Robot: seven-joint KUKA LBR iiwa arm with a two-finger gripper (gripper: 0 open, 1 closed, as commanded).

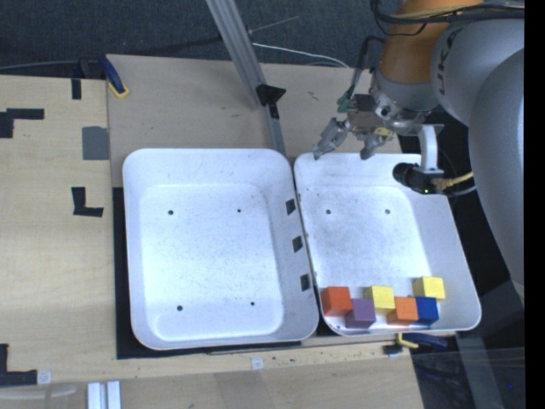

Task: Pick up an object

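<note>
Hand (344,148) hovering over the far rim of the right bin (443,228), fingers spread apart, nothing between them. Hanging from the grey arm (477,66) with its orange band (426,24), reaching in from the right.

Blocks clustered along the near edge of the right bin, well apart from the hand: orange block (336,299) leftmost, purple block (364,312) just beside it, yellow block (382,296) behind that, second orange block (405,309) next, blue block (427,310) touching it on the right, second yellow block (432,287) just behind the blue one. Rest of that bin's floor bare, lightly speckled.

Left bin (136,228) side by side with the right one, rims touching or nearly so along the middle. Both sitting on the pale wooden desk (51,254), marked with black tape pieces on the left. Slanted metal rail (234,32) rising from behind the bins toward the top. Blue-and-yellow clamp (115,77) at the far left corner of the board.
</note>
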